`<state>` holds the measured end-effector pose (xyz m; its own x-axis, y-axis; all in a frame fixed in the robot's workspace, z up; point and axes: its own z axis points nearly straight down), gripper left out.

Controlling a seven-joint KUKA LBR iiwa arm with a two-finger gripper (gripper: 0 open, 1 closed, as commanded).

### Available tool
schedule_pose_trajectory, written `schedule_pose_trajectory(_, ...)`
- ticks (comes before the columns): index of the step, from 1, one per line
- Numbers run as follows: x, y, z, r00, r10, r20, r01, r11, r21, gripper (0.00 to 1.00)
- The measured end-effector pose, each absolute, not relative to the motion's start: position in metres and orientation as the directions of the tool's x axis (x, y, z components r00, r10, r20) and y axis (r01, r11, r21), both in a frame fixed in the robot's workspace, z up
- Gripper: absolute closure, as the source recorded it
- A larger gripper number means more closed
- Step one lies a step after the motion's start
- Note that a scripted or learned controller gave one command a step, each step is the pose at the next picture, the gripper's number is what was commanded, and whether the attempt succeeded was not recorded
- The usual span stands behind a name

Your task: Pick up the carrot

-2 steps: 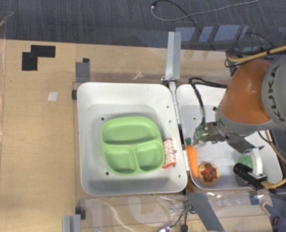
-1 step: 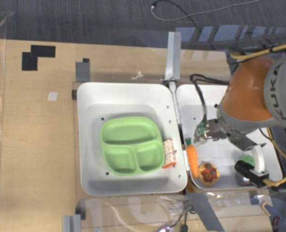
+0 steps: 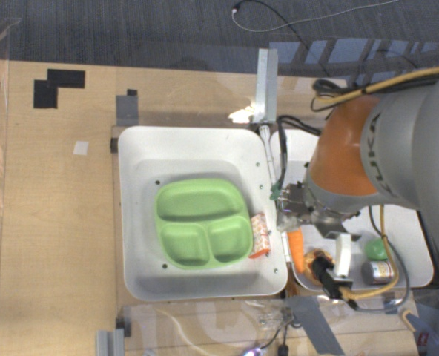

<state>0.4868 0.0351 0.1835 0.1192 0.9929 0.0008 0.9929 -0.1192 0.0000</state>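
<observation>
1. Task status: not complete. The carrot [image 3: 296, 249] lies in the right bin [image 3: 418, 252], to the right of the green plate [image 3: 202, 222] and just past the wall that divides the two bins. It rests on the bin floor (nothing shows it lifted).
2. Gripper state: the gripper [image 3: 297, 215] hangs to the right of the green plate, just above the carrot's upper end as the camera view shows it. Whether it is open or closed cannot be told, because the wrist covers it. No object is seen held.
3. Work judged done: the arm has been brought over the right bin, close to the carrot.
4. Work judged left: close on the carrot, then raise it clear of the bin.
5. Count, left bin [image 3: 139, 162]: one green plate (three compartments, all bare) and one small pink-and-red item [image 3: 259, 236] touching the plate's right edge.
6. Count, right bin, all further right of the green plate than the carrot: one carrot, one green item [image 3: 376, 248] and one silver can [image 3: 380, 273] just below that green item.
7. Count, bins: two, side by side.
8. Note: part of the right bin is hidden under the arm, so the count there may be short.
</observation>
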Motion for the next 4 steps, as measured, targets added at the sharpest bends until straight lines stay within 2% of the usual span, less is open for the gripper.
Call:
schedule_pose_trajectory(1,0.487,0.035,0.184,0.119,0.993,0.001,0.993,-0.119,0.0,0.0)
schedule_pose_trajectory(2,0.489,0.036,0.194,0.112,0.994,0.002,0.994,-0.112,0.003,1.0)
schedule_pose_trajectory(3,0.555,-0.011,0.184,0.098,0.995,-0.001,0.995,-0.098,0.002,1.0)
schedule_pose_trajectory(4,0.555,-0.011,0.184,0.097,0.995,0.0,0.995,-0.097,0.001,0.0)
